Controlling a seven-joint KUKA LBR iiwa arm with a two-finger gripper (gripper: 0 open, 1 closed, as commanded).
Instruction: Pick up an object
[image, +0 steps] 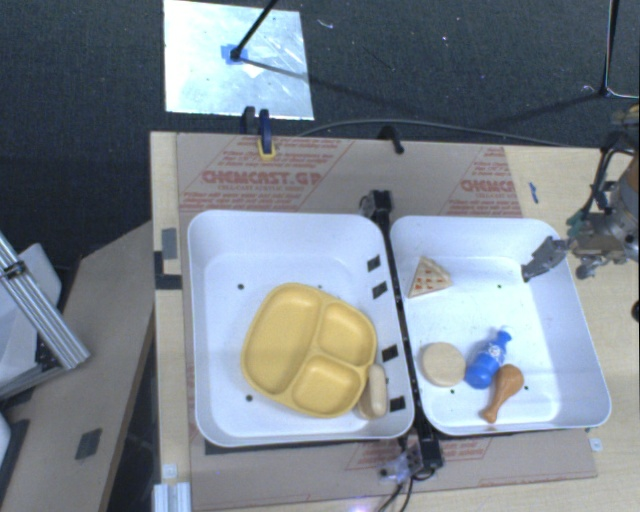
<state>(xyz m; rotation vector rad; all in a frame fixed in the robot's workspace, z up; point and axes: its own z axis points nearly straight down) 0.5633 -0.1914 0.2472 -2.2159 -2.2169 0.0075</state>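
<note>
The right bin holds a triangular pizza-slice toy near its back left. A round tan biscuit, a small blue bottle and a brown drumstick lie close together at its front. My gripper hangs over the right bin's back right corner, well apart from all of these, with nothing seen in it. The grey wrist behind it is cut off by the right edge of the view.
The left bin holds a yellow divided tray with a pale bread roll against its front right edge. A black divider with clips runs between the bins. A blue clamp stands on the bench's back edge.
</note>
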